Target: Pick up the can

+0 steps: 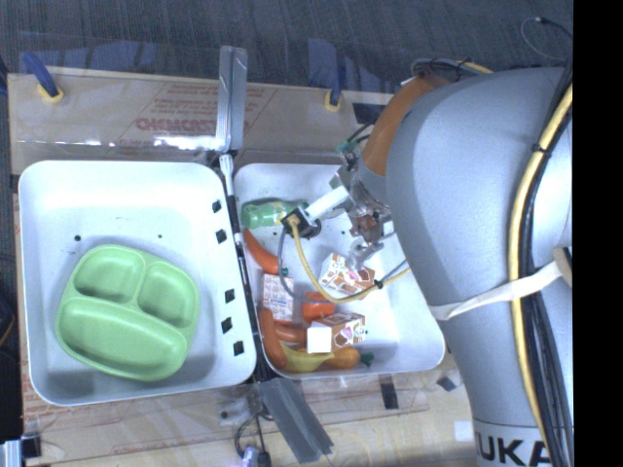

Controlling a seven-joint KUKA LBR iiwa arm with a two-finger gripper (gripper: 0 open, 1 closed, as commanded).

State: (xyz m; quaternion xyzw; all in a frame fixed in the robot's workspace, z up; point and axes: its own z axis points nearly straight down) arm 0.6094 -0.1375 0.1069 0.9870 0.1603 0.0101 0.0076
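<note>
- Resting on dark grey carpet, a counter (117, 115) faced with printed brown board carries two shallow white bins.
- Left bin (39, 261) holds a green divided plate (127, 309).
- Right bin (414, 334) holds a green can (261, 214) at its upper-left corner, beside orange carrots (261, 253), small cartons and a banana.
- Grey arm's claw (365, 227) hovers over the right bin, right of the can; its opening cannot be told.
</note>
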